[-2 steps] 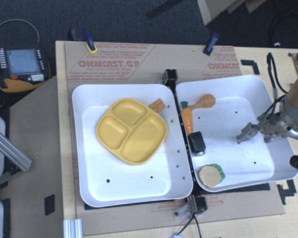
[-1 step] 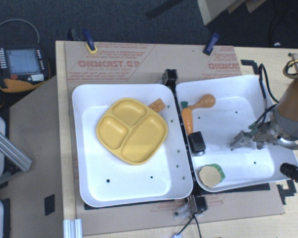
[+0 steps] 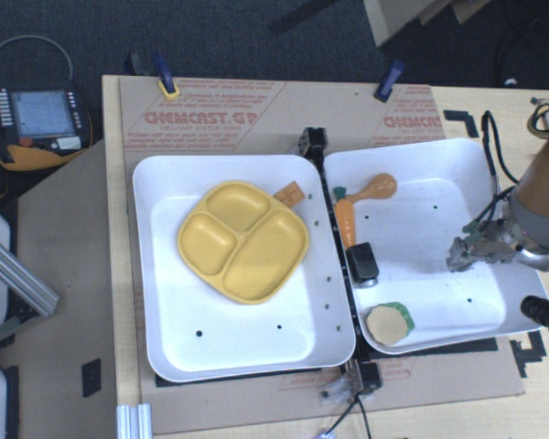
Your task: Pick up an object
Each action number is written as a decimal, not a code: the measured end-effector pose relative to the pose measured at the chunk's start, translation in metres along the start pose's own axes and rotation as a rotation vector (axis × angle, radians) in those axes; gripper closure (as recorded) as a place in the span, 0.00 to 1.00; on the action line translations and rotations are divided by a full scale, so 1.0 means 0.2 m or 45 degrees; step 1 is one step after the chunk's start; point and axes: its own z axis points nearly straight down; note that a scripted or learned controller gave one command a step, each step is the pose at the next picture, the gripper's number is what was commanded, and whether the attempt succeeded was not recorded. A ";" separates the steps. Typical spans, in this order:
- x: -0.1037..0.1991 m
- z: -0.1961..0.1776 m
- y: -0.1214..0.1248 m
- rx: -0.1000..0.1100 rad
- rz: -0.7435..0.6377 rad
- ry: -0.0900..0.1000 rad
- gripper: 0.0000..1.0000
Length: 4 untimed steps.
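Note:
My gripper (image 3: 464, 252) is low over the right part of the right bin (image 3: 439, 167), above bare white floor and apart from every object. Along that bin's left wall lie an orange carrot (image 3: 345, 221), a tan wooden spoon-like piece (image 3: 377, 187), a black block (image 3: 362, 264) and a round tan biscuit with a green edge (image 3: 389, 324). In the left bin (image 3: 220, 337) a yellow divided plate (image 3: 243, 241) lies flat, with a small brown block (image 3: 289, 193) at its upper right corner.
The grey arm (image 3: 540, 199) comes in from the right over the right bin's edge, with black cables (image 3: 490, 167) hanging beside it. A black divider clamp (image 3: 313, 142) sits between the bins. A handheld control pad (image 3: 38, 117) lies off the bench at left.

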 end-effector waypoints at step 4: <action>0.50 -0.32 0.29 -0.004 -0.010 0.003 1.00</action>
